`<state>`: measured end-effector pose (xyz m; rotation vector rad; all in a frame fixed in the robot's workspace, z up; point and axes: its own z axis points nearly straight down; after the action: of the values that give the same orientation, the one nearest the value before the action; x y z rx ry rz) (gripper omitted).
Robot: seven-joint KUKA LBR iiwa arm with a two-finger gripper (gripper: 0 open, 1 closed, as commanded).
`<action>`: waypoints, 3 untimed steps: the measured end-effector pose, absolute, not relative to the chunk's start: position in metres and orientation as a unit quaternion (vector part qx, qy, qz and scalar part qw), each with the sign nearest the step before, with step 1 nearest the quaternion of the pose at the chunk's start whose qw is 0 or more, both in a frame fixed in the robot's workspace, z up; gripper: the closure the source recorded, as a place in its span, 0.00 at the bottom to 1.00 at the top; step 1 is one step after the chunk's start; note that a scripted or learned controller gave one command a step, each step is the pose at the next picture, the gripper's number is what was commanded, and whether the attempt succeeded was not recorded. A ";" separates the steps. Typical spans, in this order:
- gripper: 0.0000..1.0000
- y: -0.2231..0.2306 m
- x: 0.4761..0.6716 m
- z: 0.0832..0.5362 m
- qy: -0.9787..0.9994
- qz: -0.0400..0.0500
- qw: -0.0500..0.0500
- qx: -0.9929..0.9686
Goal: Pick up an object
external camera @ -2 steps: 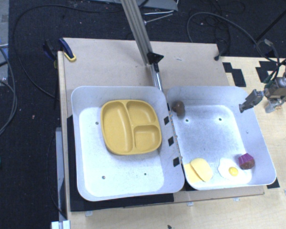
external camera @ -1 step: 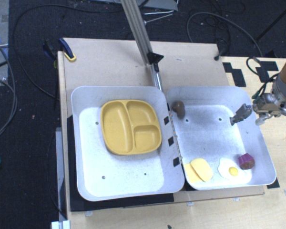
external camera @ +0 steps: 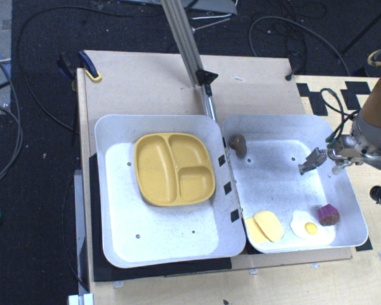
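Over the right bin (external camera: 286,124), near its far-right wall, we log the gripper (external camera: 319,160): two dark fingers (external camera: 310,161) pointing toward the bin's middle, nothing between them. Whether they are spread or pressed together we cannot tell at this size.

Outward from the fingers, all places given relative to the right bin:

- Purple piece (external camera: 328,215), small and rounded, near the bin's front-right corner. We judge it the closest candidate to the fingers; it lies toward the front edge from them, slightly to the arm's side, and apart from them.
- Fried egg (external camera: 308,227), flat, white with a yellow centre, at the bin's front edge, just beside the purple piece and touching or nearly touching it.
- Yellow slices (external camera: 265,227), two flat pieces overlapping, at the bin's front-left corner, long axis running roughly from the front edge inward.
- Brown lump (external camera: 239,145), small, at the bin's far-left corner, well apart from the fingers, across the bare floor.
- Yellow divided plate (external camera: 175,169), in the neighbouring left bin (external camera: 114,234), beyond the right bin's left wall.

Our judgement: nothing is picked up yet; the coming move turns on shifting the fingers toward the bin's front edge and down onto the purple piece.
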<state>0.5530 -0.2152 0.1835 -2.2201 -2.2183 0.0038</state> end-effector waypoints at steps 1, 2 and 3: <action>0.00 -0.220 0.544 0.126 -0.707 0.001 0.002 -0.708; 1.00 -0.220 0.546 0.139 -0.707 0.000 -0.001 -0.707; 1.00 -0.210 0.550 0.188 -0.708 -0.001 -0.002 -0.706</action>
<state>0.5502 -0.2103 0.1883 -2.2207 -2.2285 -0.0028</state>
